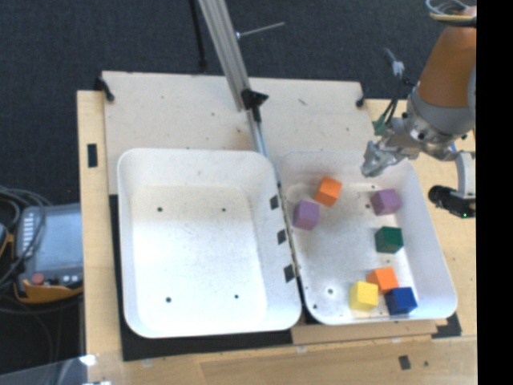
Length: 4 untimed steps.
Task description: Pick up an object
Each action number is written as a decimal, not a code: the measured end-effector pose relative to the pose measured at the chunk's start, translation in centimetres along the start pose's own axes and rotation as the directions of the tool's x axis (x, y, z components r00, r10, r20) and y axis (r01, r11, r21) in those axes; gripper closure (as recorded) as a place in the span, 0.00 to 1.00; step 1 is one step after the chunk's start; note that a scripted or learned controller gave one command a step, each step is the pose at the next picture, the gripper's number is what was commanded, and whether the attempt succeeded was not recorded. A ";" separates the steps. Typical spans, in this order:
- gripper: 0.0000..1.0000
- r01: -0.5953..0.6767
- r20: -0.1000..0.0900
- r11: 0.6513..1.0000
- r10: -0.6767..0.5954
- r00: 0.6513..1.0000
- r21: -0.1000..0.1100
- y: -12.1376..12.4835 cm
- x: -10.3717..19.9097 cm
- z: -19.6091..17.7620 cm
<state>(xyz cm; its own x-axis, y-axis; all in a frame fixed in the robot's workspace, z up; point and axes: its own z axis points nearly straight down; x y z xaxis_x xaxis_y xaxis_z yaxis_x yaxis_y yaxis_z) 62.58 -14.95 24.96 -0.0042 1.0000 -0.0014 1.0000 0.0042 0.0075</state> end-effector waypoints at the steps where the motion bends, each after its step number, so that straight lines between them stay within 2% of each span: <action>1: 1.00 0.001 -0.001 1.000 -0.001 1.000 0.008 -1.3 5.0 1.0; 2: 1.00 0.002 -0.002 1.000 -0.002 1.000 0.008 -1.7 10.9 1.8; 4: 1.00 0.005 -0.003 1.000 -0.005 1.000 0.005 -2.0 22.1 0.8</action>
